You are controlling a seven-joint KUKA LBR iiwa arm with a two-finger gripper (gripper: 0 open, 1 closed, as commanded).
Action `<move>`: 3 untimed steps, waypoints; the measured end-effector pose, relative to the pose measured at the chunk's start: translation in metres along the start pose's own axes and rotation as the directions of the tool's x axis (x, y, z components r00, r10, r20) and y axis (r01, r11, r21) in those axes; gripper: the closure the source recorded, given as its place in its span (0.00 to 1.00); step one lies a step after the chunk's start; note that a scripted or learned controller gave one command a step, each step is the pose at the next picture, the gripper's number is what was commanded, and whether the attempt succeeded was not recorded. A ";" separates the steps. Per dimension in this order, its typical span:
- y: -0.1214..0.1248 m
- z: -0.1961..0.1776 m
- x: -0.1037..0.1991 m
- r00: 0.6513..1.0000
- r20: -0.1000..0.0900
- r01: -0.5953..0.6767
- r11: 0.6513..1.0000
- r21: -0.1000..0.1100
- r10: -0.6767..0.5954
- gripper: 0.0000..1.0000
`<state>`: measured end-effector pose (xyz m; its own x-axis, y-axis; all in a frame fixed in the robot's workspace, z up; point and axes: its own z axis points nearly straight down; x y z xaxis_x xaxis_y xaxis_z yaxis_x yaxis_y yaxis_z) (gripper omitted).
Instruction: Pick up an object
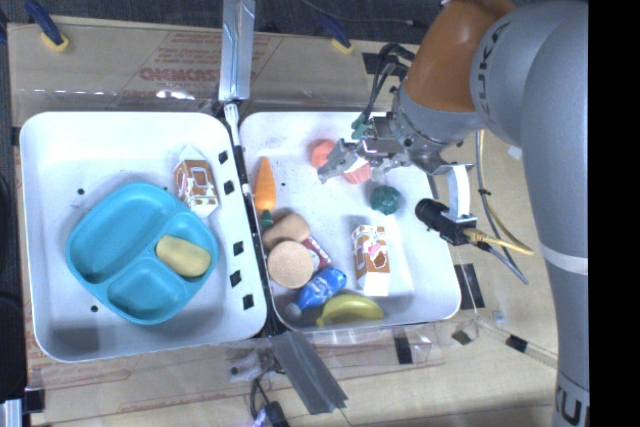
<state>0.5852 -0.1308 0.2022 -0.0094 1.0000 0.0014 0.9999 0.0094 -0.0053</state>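
Observation:
My gripper [352, 158] hangs low over the back of the right bin [430, 265], right above a red-pink object [323, 153] that shows on both sides of it. A small teal ball [384, 199] lies just to the front right of the gripper. Further forward sit a white carton [373, 257], a yellow banana [350, 308], a blue object [322, 287], a round tan disc [291, 265] and a brown roll [287, 229]. An orange carrot [264, 183] lies along the bin's left wall.
The left bin [60, 145] holds a blue divided plate [120, 245] with a yellow lump [184, 255] on it, and a small printed box [196, 183] next to the divider. The grey arm [530, 75] with its orange band fills the right side.

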 end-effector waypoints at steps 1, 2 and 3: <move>0.072 0.111 0.013 0.998 0.001 -0.064 0.998 -0.003 0.064 0.00; 0.073 0.101 0.014 0.998 0.001 -0.059 0.998 -0.001 0.059 1.00; 0.060 0.110 0.017 0.988 0.000 -0.154 0.988 -0.002 0.154 1.00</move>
<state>0.6445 -0.1128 0.0924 0.1447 0.9895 0.0006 0.9895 -0.1447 -0.0035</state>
